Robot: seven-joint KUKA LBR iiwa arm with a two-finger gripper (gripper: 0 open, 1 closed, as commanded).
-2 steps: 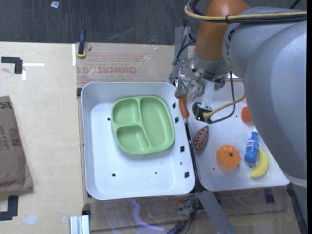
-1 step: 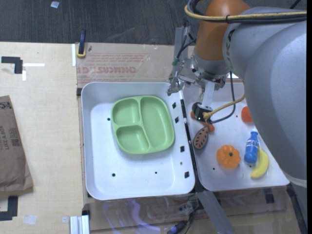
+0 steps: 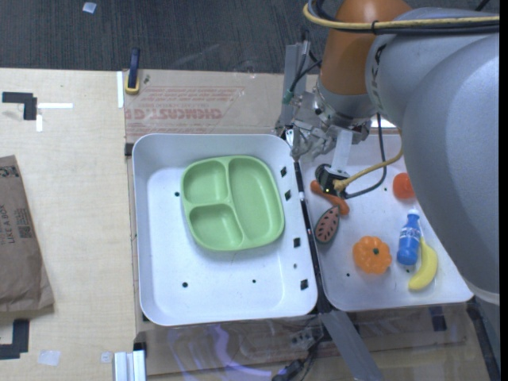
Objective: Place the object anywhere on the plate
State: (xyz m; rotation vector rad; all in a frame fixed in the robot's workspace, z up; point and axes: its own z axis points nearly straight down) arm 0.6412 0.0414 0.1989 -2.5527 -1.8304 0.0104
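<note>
Plate (image 3: 232, 203) sits unloaded in left bin (image 3: 159, 292); cardboard print unreadable.
End effector (image 3: 311, 143) at bin divider; jaw state cannot be told.

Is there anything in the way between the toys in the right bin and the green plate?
Only the two bins' adjoining rims lie between the toys, such as the pumpkin, and the green plate. The plate's compartments hold nothing visible.

A single fixed camera looks down at a slant from above the bench (image 3: 63, 133), far enough back to take in both white bins, the left bin (image 3: 155, 276) and the right bin (image 3: 373, 292), whole. The arm (image 3: 444, 117) looms large and close at the right, entering from that side.
</note>
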